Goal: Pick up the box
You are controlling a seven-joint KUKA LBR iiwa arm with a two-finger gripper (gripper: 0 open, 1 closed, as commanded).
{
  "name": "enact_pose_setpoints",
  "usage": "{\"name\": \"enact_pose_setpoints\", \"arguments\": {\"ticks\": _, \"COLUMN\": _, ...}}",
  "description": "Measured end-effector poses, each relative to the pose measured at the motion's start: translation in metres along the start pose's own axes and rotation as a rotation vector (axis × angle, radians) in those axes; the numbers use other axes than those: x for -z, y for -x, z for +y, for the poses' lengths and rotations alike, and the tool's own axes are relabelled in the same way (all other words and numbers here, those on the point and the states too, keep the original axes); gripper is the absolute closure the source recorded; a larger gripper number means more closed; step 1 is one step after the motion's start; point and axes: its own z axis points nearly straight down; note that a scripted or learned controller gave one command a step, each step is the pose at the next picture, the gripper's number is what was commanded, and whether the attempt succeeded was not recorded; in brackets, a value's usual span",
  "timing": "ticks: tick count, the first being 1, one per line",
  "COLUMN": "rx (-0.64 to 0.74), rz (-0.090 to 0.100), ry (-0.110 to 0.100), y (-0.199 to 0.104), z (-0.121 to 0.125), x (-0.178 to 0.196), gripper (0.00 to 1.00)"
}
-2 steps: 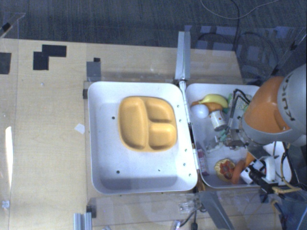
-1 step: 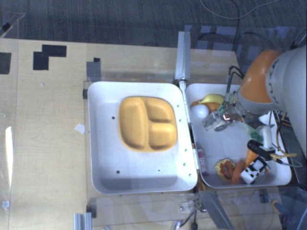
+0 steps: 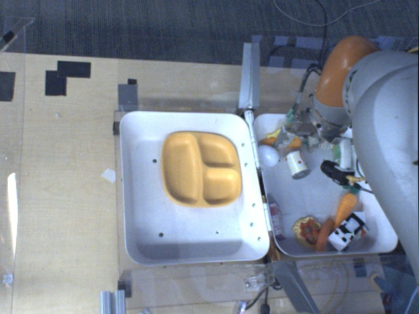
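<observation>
**A:** Your arm [image 3: 386, 110] reaches in from the right of the frame, orange band [image 3: 340, 67] up top, and your gripper [image 3: 296, 131] hangs over the upper left corner of the right bin [image 3: 308, 195].

**B:** And the jaws?

**A:** From this angle I can't tell how your jaws stand. The wrist hardware crowds that corner.

**B:** Where's the box [image 3: 347, 231] you're after?

**A:** Way down in the lower right corner of that same bin, well apart from your gripper. It's black and white and sits flat on the bin floor, close to the near rim.

**B:** Anything around it?

**A:** Plenty. A carrot [image 3: 346, 206] lies at a slant just above it, with its lower end right by the box. To the left of the box there's a reddish-orange stick [image 3: 322, 234], and beside that a round yellow and red piece [image 3: 304, 227].

**B:** And up near your gripper?

**A:** A small can [image 3: 298, 165] lies tipped over just below it. A white ball [image 3: 267, 156] sits against the bin's left wall.

**B:** The other bin?

**A:** The left bin [image 3: 141, 195] holds a yellow tray [image 3: 200, 167] with three compartments, sitting a little above centre. Both bins rest side by side on the pale desk [image 3: 65, 175], which stretches off to the left of the frame.
</observation>
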Motion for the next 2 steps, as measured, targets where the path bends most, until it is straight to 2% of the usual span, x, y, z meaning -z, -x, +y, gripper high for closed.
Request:
{"name": "enact_pose_setpoints", "arguments": {"ticks": 1, "rx": -0.068, "rz": 0.008, "ry": 0.025, "y": -0.006, "z": -0.065, "x": 0.001, "gripper": 0.0}}
{"name": "enact_pose_setpoints", "arguments": {"ticks": 2, "rx": -0.075, "rz": 0.01, "ry": 0.029, "y": -0.008, "z": -0.142, "x": 0.001, "gripper": 0.0}}
